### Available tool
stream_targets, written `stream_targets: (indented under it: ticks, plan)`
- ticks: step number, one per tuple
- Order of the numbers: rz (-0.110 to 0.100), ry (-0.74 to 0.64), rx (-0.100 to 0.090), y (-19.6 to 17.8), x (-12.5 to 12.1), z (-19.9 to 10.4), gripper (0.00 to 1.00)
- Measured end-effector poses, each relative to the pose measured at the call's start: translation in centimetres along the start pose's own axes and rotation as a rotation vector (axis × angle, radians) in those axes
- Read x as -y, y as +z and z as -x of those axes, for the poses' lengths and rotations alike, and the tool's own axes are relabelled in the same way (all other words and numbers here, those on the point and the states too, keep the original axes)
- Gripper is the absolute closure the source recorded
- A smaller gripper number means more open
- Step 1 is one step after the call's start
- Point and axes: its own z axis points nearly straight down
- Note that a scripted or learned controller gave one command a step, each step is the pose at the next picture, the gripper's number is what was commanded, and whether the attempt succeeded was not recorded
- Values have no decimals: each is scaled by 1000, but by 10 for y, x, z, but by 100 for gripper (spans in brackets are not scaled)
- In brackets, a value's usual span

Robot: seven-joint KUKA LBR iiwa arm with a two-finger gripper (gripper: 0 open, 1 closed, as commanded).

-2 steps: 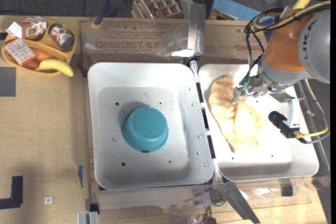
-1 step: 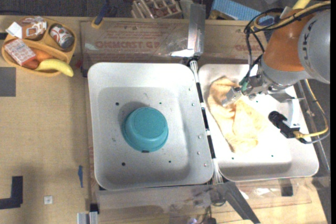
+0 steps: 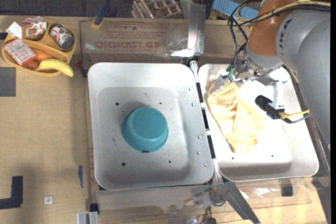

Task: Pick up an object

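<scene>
The right bin (image 3: 294, 165) holds a yellow cloth (image 3: 235, 115), crumpled and lying against the bin's left wall. The cloth's long axis runs from the bin's upper left corner down toward the middle of its floor, slanting slightly rightward as it descends; the upper end is broader and more bunched, the lower end tapers to a folded lobe. The folds hide how the cloth is layered, and its edges blend with the bright bin floor along the right side.

The arm (image 3: 302, 29) enters over the right bin's upper right corner. The pincer (image 3: 234, 75) sits at the cloth's upper end, near the bin's top edge. The wrist body and cables cover its fingers, so whether they are spread, pressed together or pinching the cloth cannot be told. A black fitting (image 3: 266, 104) with a yellow cable end projects from the arm just right of the cloth.

The left bin (image 3: 105, 81) adjoins the right bin and carries a teal bowl (image 3: 146, 128) set upside down near the middle of its floor, well apart from the cloth.

On the bench (image 3: 42, 128), far left of the right bin, stands a yellow tray (image 3: 10, 55) with a banana (image 3: 55, 66) and small packets. Behind both bins lies a cardboard box (image 3: 131, 42); its lettering is partly legible only.
</scene>
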Motion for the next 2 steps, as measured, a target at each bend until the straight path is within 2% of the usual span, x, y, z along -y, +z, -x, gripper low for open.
stream_targets:
  ticks: [1, 2]
  plan:
    - [6, -3, 4, -13, -2, -1, 100]
    - [3, -266, 0, -98, -8, -31, 100]
